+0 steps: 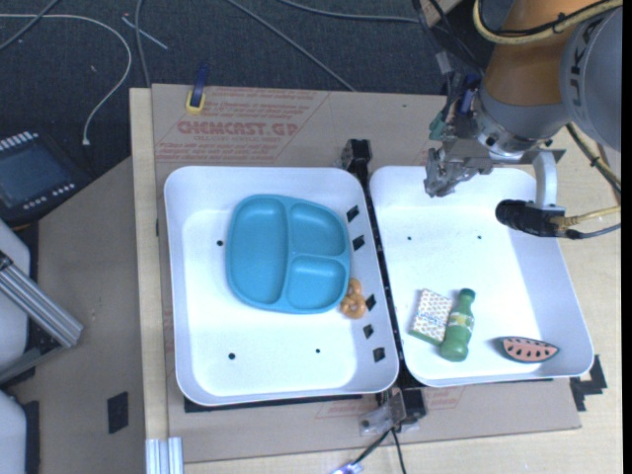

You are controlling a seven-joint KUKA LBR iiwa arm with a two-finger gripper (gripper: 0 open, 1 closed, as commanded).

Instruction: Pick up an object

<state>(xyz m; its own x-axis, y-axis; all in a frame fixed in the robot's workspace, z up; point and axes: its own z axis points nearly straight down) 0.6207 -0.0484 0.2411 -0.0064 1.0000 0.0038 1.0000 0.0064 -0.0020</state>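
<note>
**Inspector A:** Nearest the table's front edge, the right bin (553, 265) carries three items along its front wall: a watermelon slice (525, 350) at the front right corner, a green bottle (458, 326) beside it, and a small patterned packet (432, 315) touching the bottle's left side.

**Inspector B:** And the left bin (197, 294)?

**Inspector A:** A blue divided plate (287, 253) at its centre. A small orange-brown item (354, 301) lies just off the plate's front right edge, against the bin's right wall.

**Inspector B:** Arm pose?

**Inspector A:** The arm (538, 52) enters at the back right corner, wrist pointing down. The claw (443, 181) hangs over the right bin's back left corner, well apart from all three items. Nothing sits between its fingers; their spread I cannot tell.

**Inspector B:** Markings?

**Inspector A:** Red print on the cardboard (247, 117) behind the left bin, partly readable as "CHEMCAST".
</note>
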